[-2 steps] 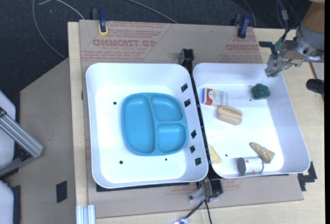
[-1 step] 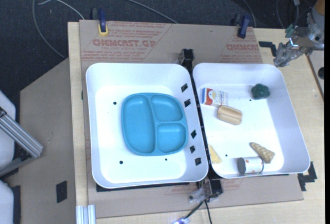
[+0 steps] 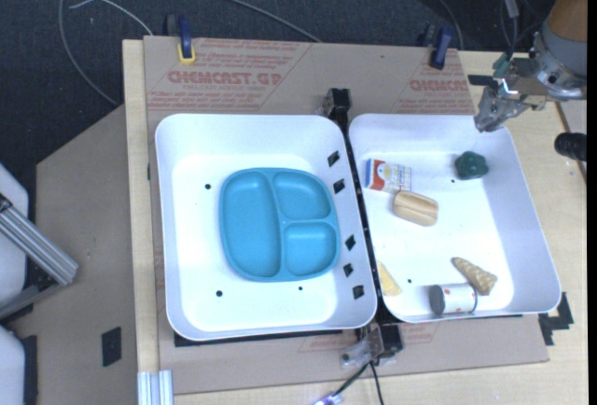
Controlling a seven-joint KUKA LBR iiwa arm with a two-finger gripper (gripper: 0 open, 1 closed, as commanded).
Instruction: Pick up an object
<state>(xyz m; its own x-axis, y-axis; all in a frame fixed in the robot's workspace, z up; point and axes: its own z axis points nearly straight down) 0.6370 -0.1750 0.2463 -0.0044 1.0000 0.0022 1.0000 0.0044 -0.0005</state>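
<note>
Objects for picking, right bin [image 3: 522, 207]: dark green lump [image 3: 471, 165], tan bread-like roll [image 3: 415, 207], red-and-white packet [image 3: 387, 175] with unreadable print, brown cone [image 3: 476, 273], capped cylinder [image 3: 452, 300], yellow wedge [image 3: 387, 279]. Left bin [image 3: 187, 207]: blue divided plate [image 3: 279, 223]. Board [image 3: 233, 76] stamped "CHEMCAST GP". Gripper [image 3: 492, 118] at right bin's far rim; whether spread or pressed together cannot be told.
</note>
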